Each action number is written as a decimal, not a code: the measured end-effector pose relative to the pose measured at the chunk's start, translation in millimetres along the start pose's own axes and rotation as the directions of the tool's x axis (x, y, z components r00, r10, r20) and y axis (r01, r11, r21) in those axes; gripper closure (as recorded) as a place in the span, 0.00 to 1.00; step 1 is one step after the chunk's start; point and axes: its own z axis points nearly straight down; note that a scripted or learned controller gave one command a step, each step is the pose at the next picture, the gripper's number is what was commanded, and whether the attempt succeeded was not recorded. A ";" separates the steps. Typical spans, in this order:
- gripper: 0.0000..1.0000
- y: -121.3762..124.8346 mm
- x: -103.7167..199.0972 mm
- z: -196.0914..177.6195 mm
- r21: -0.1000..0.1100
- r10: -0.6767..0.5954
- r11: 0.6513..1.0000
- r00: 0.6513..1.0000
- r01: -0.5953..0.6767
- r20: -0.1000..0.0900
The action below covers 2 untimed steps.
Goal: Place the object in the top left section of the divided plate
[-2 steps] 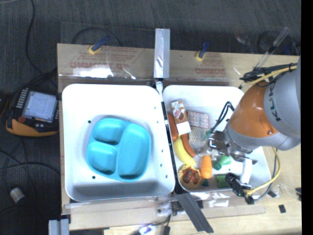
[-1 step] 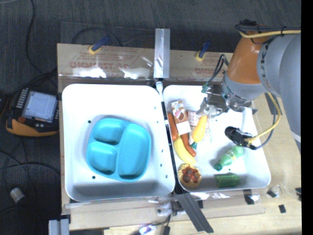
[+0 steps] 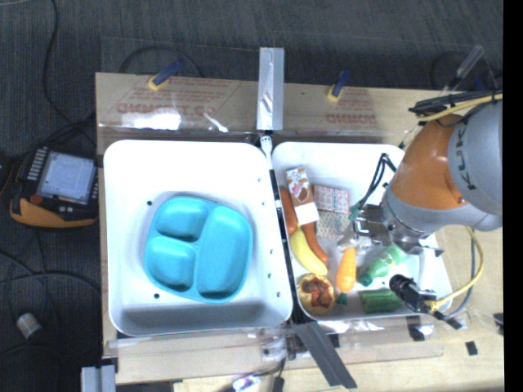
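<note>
Camera view: my tool (image 3: 369, 239) hangs low over the right bin's (image 3: 359, 160) toy food; I cannot tell its state. The blue divided plate (image 3: 198, 247) holds nothing; picking and placing remain.

The grey arm (image 3: 489, 170) is showing the letters "KU" just beside its orange band (image 3: 433, 174). No other words are reading clearly.

Grey arm (image 3: 490, 149), orange band, yellow cable
</note>
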 end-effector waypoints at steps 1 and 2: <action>1.00 -24.9 14.8 35.3 -0.022 0.100 0.995 0.995 -0.100 0.002; 1.00 -46.5 117.6 -55.9 -0.002 0.025 1.000 1.000 -0.025 0.001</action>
